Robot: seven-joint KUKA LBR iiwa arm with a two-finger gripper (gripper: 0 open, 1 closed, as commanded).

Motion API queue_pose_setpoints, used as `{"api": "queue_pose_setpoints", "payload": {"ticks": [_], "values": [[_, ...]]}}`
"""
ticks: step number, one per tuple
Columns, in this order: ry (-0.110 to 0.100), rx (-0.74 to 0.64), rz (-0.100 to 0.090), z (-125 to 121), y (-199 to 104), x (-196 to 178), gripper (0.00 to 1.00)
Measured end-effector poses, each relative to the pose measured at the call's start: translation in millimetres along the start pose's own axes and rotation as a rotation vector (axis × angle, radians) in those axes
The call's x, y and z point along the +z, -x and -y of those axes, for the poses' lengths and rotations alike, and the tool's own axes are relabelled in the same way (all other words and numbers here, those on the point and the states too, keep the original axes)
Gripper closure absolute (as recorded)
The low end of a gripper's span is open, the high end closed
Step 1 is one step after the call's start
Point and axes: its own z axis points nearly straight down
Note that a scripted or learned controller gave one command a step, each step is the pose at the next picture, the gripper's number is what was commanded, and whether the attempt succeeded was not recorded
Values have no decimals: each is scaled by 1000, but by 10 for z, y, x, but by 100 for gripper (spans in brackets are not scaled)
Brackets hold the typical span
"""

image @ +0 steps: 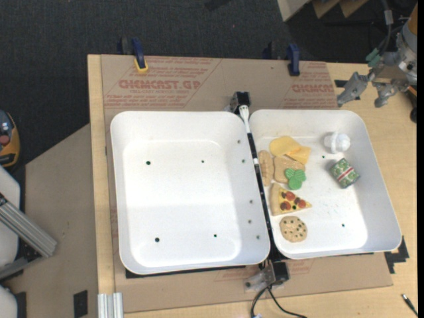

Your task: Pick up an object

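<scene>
A round tan chocolate-chip cookie point(293, 228) lies at six o'clock in the right shallow white bin point(371, 240); beyond it a pizza slice point(289, 201), then a small green-and-red can point(344, 172) on its side, long axis running ten to four. The claw point(368, 93) hovers spread at one o'clock, well apart, past the rim above the table point(199, 78).

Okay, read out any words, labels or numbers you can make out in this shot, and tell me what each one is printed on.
"CHEMCAST GP": red print on the brown protective sheet behind the left bin.
A second red imprint on that sheet behind the right bin: too blurred to read.
The small green can bears a label: too small to read.
</scene>
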Motion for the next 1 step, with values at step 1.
{"api": "queue_pose_setpoints", "payload": {"ticks": [1], "values": [[-11, -3, -7, 86, -600, 1900, 0]]}}
